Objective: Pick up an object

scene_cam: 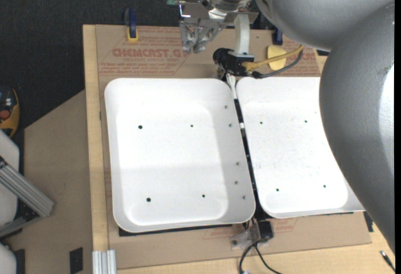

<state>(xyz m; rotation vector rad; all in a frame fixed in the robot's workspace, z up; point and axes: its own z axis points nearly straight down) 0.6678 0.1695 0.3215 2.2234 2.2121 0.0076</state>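
My gripper (196, 39) hangs above the cardboard strip just behind the back rim of the left bin (119, 141), near the gap between the two bins. No object shows at the gripper's tip. The left bin shows its white floor with a few small dark dots. The right bin (294, 160) looks the same, and my arm's large grey body covers its right side.
A blue and yellow clamp (131, 23) grips the cardboard board (100, 53) at the back left. A yellowish piece (276, 53) sits behind the right bin. A metal rail (25, 188) lies off the left side. Cables and a connector (254, 235) sit at the front edge.
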